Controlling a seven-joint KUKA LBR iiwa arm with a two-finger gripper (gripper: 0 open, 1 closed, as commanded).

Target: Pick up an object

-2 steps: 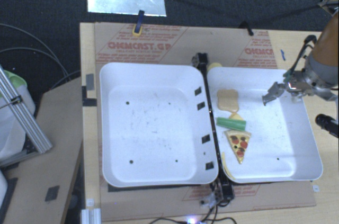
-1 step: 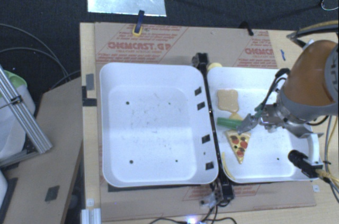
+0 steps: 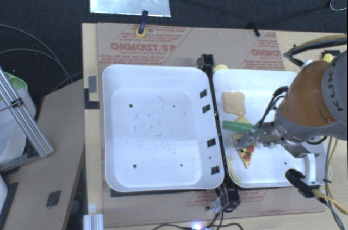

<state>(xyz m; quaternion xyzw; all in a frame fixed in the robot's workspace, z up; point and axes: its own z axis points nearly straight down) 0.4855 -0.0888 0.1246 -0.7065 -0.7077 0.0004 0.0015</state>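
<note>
My gripper [image 3: 250, 140] is low in the right bin [image 3: 272, 177], near its left wall, at the end of the grey arm with the orange band [image 3: 307, 97]. Just left of it lies a green stick-shaped object [image 3: 234, 126]. A small red and yellow wedge [image 3: 246, 156] lies directly under the gripper's tip, touching or nearly touching it. A pale tan block [image 3: 234, 103] rests further back in the same bin. The arm hides the bin's right half.
The left bin [image 3: 117, 115] sits beside the right one, with a black divider bar [image 3: 216, 125] between them. A small yellow item [image 3: 220, 68] lies behind the right bin's back rim. Cables run along the bench's right side.
</note>
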